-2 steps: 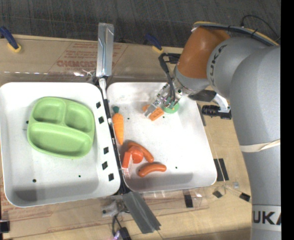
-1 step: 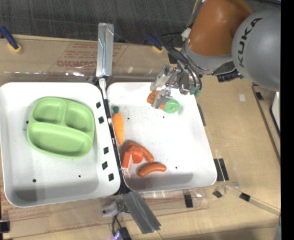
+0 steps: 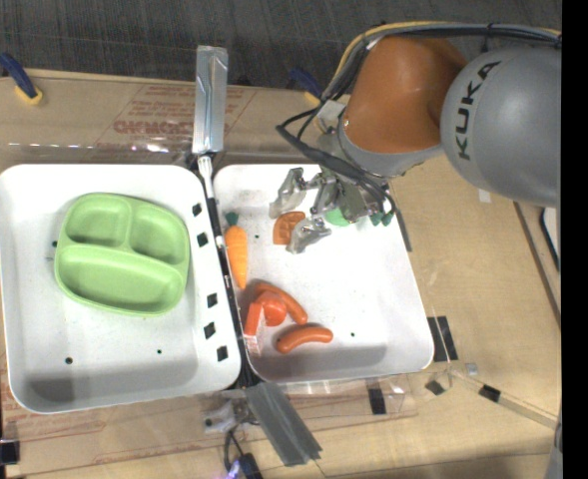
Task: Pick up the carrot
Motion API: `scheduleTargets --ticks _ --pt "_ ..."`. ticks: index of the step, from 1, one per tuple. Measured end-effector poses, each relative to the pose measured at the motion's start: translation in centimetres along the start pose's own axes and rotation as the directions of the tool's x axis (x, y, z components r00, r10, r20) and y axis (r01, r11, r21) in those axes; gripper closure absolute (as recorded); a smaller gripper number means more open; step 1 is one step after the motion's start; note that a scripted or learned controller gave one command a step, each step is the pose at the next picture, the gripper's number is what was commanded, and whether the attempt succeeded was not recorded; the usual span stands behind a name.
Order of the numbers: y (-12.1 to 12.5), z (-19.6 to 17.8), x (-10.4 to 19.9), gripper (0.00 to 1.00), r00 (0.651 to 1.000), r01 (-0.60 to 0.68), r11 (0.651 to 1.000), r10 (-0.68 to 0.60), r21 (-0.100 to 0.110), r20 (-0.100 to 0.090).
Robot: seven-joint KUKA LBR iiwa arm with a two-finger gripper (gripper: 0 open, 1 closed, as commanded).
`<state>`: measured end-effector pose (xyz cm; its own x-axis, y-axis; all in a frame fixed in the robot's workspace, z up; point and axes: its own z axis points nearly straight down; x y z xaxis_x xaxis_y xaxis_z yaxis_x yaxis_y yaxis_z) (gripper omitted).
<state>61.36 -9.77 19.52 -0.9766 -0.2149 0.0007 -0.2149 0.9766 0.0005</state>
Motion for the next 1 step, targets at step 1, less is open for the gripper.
scheduleTargets --ticks 1 --pt "-6.45 -4.78 2.34 1.00 0.984 0.177 0.984 -0.177 0.003 0.004"
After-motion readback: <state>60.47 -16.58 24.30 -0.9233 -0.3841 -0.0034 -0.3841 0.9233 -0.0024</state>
